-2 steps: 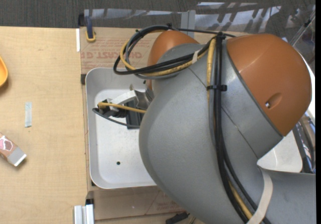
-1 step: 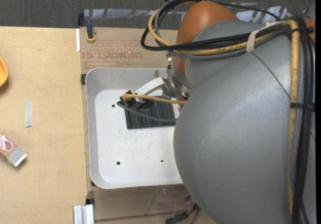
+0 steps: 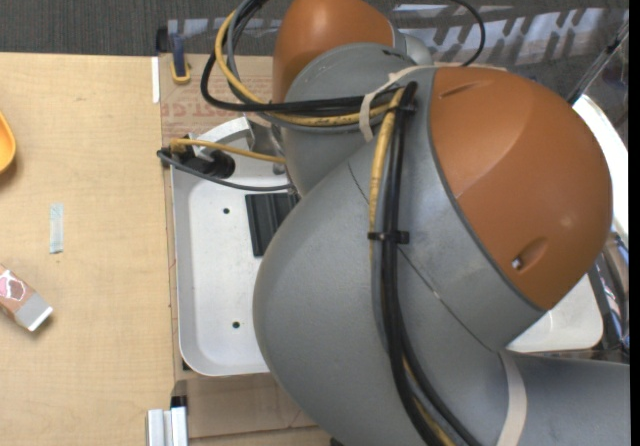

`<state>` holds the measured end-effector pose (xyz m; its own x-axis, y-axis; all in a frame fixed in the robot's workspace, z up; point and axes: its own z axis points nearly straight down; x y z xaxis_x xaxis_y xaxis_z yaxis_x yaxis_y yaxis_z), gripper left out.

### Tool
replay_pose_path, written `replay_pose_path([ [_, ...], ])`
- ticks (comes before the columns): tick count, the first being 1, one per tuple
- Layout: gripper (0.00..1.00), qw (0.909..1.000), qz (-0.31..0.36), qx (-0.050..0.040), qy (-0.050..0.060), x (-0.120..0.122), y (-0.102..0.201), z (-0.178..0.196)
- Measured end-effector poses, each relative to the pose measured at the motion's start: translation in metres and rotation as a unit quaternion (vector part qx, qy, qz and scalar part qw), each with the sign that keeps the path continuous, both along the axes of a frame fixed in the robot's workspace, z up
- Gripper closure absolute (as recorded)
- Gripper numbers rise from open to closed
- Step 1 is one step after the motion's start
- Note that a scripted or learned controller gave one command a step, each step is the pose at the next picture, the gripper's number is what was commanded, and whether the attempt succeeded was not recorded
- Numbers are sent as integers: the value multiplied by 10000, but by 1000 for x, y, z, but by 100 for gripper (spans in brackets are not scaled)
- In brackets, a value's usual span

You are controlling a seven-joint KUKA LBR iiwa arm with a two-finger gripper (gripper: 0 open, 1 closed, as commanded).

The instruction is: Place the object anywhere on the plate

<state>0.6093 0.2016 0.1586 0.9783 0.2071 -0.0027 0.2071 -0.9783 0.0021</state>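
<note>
The grey arm with its orange bands (image 3: 430, 234) looms close under the camera and covers most of both bins. Beneath its wrist a black ribbed part, apparently my gripper (image 3: 268, 222), hangs over the left white bin (image 3: 205, 334). The arm hides whatever lies under it. The visible strip of the bin floor is bare white with two small dark dots.
Left of the bin lies a wooden surface (image 3: 90, 354). On it are a small pink-and-white object (image 3: 22, 300), a thin grey strip (image 3: 56, 229) and an orange rim (image 3: 4, 144) at the left edge. Yellow and black cables (image 3: 240, 84) loop over the wrist.
</note>
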Motion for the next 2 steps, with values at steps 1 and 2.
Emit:
replay_pose_path([
  [1, 0, 9754, 2205, -2, 17, 17, -2, 78],
  [2, 0, 9988, 487, 2, -2, -8, 24, 0],
])
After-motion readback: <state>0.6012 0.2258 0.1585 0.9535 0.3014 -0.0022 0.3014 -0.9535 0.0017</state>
